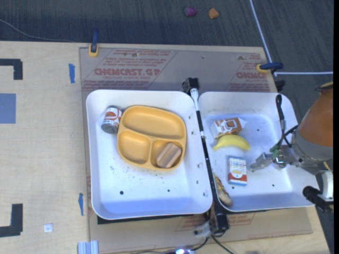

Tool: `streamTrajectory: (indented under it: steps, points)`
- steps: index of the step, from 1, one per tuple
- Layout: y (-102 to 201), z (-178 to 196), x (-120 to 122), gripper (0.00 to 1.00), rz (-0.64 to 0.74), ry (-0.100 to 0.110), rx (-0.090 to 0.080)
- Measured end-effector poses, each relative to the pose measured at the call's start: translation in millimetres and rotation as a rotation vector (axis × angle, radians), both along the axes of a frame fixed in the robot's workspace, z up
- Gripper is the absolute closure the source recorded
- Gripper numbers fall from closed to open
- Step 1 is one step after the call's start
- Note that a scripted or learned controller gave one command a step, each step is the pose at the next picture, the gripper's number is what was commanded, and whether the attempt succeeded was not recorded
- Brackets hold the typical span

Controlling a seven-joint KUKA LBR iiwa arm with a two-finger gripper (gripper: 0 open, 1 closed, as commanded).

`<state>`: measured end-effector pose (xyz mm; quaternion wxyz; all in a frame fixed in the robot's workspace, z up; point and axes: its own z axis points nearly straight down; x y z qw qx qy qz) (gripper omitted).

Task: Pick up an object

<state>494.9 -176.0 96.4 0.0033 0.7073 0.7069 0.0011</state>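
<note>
The arm (318, 126), nearest the camera, should come straight down in the right bin (265, 192), where its gripper (260, 162), whose opening I cannot tell, hangs just beside the small carton (238, 171), below the banana (231, 142).

Grey arm (318, 142), orange band, black cable, seemingly metallic gripper (260, 163).

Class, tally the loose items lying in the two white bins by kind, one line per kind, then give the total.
Divided yellow tray: 1
Bread-like piece, in a tray compartment: 1
Can: 1
Banana: 1
Small cartons: 2, upper carton and lower carton
Total: 6
</note>
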Motion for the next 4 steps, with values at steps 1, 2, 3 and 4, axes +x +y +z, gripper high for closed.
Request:
streamTrajectory:
  steps: [1,2,3,4]
  points:
    - [73.9,-7.3,-10.1,0.00,-0.002,-0.016,-0.009]
    - [71.5,4.1,-8.5,1.00,-0.005,-0.023,-0.015]
    - [71.3,4.2,-8.6,0.00,-0.005,-0.023,-0.016]
    - [74.9,-6.5,-10.7,0.00,-0.005,-0.013,-0.007]
